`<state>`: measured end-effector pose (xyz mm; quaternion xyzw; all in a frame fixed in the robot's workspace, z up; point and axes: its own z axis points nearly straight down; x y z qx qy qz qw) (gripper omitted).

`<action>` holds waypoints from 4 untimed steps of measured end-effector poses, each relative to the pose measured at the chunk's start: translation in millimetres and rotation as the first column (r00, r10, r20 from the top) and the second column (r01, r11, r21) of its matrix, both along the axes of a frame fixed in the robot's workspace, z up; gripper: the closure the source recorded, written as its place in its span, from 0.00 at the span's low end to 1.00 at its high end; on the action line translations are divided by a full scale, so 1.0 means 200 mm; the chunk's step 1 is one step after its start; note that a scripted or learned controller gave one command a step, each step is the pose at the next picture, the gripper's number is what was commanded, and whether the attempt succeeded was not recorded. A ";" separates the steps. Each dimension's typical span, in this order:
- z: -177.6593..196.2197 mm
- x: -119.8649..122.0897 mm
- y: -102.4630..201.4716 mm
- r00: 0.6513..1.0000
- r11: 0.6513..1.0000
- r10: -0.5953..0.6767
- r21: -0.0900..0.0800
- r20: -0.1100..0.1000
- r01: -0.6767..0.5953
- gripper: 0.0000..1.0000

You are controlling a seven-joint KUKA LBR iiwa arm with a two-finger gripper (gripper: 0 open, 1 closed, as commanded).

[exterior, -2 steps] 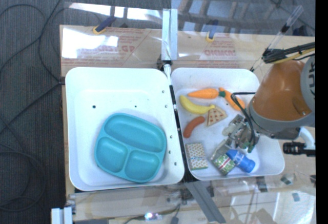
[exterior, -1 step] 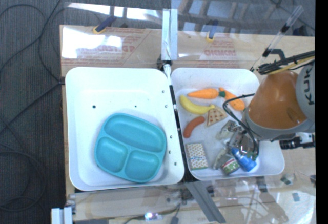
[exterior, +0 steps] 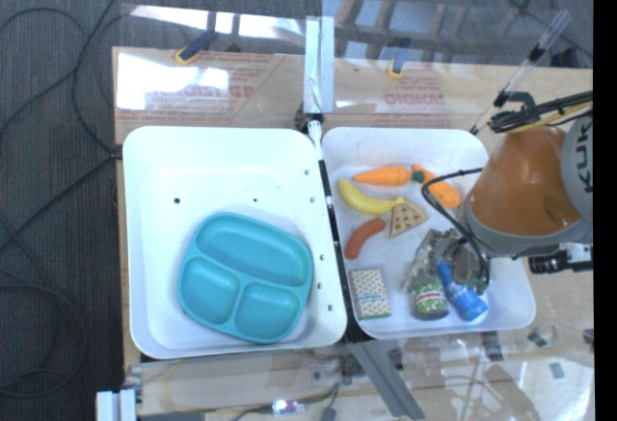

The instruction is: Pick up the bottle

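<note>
Camera view: right bin point(exterior: 501, 313) holds blue bottle point(exterior: 460, 292) lying tilted near its 5 o'clock corner, cap toward 5 o'clock. Gripper point(exterior: 445, 260) low at bottle's 11 o'clock end, apparently touching; finger state cannot be told. Green-lidded jar point(exterior: 430, 300) just beside bottle at 9 o'clock. Banana point(exterior: 366, 198), carrot point(exterior: 384, 176), sausage point(exterior: 364, 236), pizza slice point(exterior: 407, 217) toward 12 o'clock. Left bin point(exterior: 154, 178) carries teal divided plate point(exterior: 247, 276).

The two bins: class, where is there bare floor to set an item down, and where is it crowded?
Left bin: bare floor behind and left of the blue tray. Right bin: a bare strip along its far wall, behind the carrot. Crowded: near right corner, around the gripper, bottle and jar.
</note>
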<state>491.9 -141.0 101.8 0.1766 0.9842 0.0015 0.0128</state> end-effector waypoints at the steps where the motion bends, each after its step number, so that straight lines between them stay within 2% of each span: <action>1: 0.78 -0.03 0.30 0.928 0.928 -0.373 0.002 -0.025 0.373 1.00; 2: 0.78 -0.03 0.30 0.928 0.928 -0.373 0.002 -0.025 0.373 0.00; 3: 1.47 0.16 0.32 0.918 0.918 -0.397 0.001 -0.021 0.397 0.00; 4: 1.67 0.06 0.55 0.922 0.922 -0.386 0.002 -0.021 0.386 0.00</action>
